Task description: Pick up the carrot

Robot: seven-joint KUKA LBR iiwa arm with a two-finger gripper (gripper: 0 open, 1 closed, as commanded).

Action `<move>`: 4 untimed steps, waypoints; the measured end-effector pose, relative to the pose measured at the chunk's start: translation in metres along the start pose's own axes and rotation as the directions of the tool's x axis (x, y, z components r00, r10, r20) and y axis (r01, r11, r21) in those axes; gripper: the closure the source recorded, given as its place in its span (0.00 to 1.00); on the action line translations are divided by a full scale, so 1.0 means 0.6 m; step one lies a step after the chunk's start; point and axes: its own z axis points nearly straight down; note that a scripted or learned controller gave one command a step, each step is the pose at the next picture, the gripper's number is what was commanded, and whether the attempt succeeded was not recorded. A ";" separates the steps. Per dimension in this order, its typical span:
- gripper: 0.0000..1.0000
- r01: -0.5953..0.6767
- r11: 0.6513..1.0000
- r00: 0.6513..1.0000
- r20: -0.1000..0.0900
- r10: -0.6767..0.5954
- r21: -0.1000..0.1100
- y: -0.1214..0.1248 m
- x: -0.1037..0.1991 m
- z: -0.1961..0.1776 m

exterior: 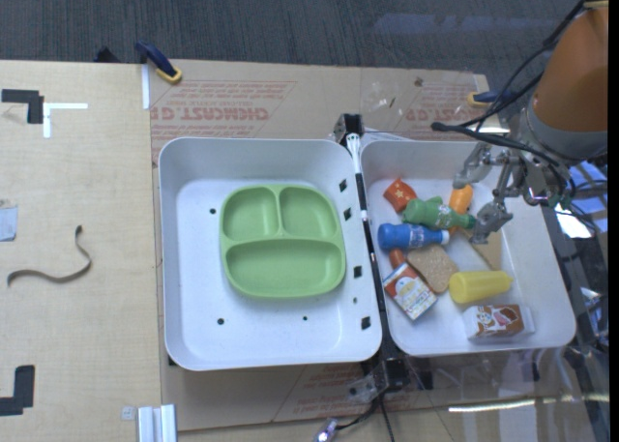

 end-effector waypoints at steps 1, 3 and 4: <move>0.00 -0.064 0.998 0.998 0.004 0.064 0.001 -0.054 -0.080 0.193; 1.00 0.108 0.994 0.994 0.004 -0.108 0.001 -0.129 -0.015 -0.049; 1.00 0.325 0.946 0.946 0.011 -0.325 0.013 -0.136 0.126 0.156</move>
